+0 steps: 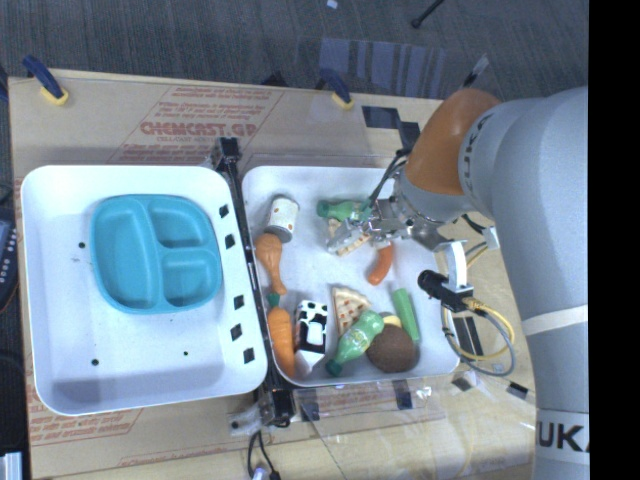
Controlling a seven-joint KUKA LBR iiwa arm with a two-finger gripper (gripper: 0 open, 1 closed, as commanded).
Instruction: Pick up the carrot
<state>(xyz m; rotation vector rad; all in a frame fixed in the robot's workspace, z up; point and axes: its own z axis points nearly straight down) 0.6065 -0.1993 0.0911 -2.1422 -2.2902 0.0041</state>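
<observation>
The step in hand looks like the approach, with the grasp itself not yet made; the two-finger gripper (362,228) sits low in the upper middle of the right-hand shallow white bin (310,174), over a pale, cluttered item I cannot identify, and whether it is spread or pressed together cannot be told from this slant; nothing can be seen held in it.

The task's thing, as I judge it, is the tapered orange plastic carrot (282,340), lying along the left wall of that bin near its front corner, well apart from the gripper; the next move would call for travel toward that corner and a descent lined up across the carrot's narrow width.

The crowding there is the difficulty; a black-and-white patterned carton (313,326) lies just beside the carrot, and the bin wall presses on its other side, leaving little room.

A short orange-red sausage-shaped piece (380,265) lies just beside the gripper and could be mistaken for the target; a tan drumstick-shaped toy (270,253), a white cylindrical can (283,214), a pizza-slice toy (347,308), a green bottle (357,336) and a brown rounded lump (392,350) also share the bin; the left-hand white bin (40,268) bears a blue divided plate (157,250).
</observation>
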